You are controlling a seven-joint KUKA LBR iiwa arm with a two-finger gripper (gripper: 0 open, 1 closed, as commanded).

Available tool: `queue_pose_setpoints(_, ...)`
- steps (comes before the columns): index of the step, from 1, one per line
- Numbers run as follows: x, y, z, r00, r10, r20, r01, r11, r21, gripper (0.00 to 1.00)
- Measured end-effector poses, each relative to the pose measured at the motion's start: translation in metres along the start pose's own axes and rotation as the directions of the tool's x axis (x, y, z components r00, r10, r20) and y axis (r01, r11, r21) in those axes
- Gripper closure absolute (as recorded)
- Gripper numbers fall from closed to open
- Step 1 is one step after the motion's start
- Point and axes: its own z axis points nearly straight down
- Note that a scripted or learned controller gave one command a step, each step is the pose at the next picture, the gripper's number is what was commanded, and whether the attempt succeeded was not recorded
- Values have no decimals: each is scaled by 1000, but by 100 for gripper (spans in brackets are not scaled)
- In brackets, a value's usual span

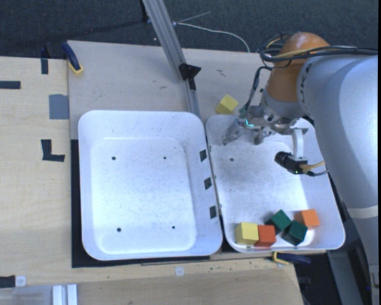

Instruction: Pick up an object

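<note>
Gripper (244,134) hangs low over the far end of the right bin (330,199), its two fingers spread apart with nothing between them. My reading is that the approach step is in hand and no grasp is made. Candidates cluster at the bin's near wall: a yellow block (246,233), orange block (265,235), two green blocks (288,227) and a small orange block (310,218), well apart from the gripper. Another yellow cube (227,103) lies on the table just beyond the bin. Next move calls for travel toward the cluster; tight packing and the rim may hinder finger entry. The left bin (89,189) sits alongside.

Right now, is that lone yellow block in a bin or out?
Out. The yellow block rests on the bench beyond the right bin's far rim.
</note>
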Motion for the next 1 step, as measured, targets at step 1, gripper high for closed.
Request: queue_pose_setpoints(1,0,0,0,1000,0,0,0,1000,0,0)
